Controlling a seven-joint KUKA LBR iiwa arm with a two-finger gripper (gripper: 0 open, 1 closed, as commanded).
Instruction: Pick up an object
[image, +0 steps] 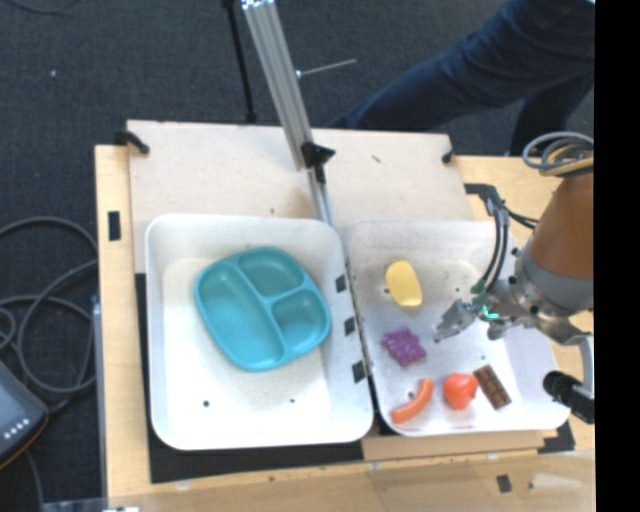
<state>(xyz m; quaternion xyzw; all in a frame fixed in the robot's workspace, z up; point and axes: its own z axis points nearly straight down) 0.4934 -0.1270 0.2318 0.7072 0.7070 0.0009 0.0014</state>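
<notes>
The right bin (440, 245) holds a yellow rounded object (404, 283), a purple lumpy piece (404, 346), an orange carrot-like piece (413, 400), a red tomato-like ball (459, 390) and a brown bar (491, 387). My gripper (452, 322) hangs over the middle of this bin. It is to the right of the purple piece, below and to the right of the yellow object, and above the red ball. I see nothing in its grasp.
A blue divided plate (263, 306) lies in the left bin (170, 400). A metal pole (285, 85) slants up from the bench behind the bins. The arm's orange band (570, 235) and its cables stand over the right bin's right side.
</notes>
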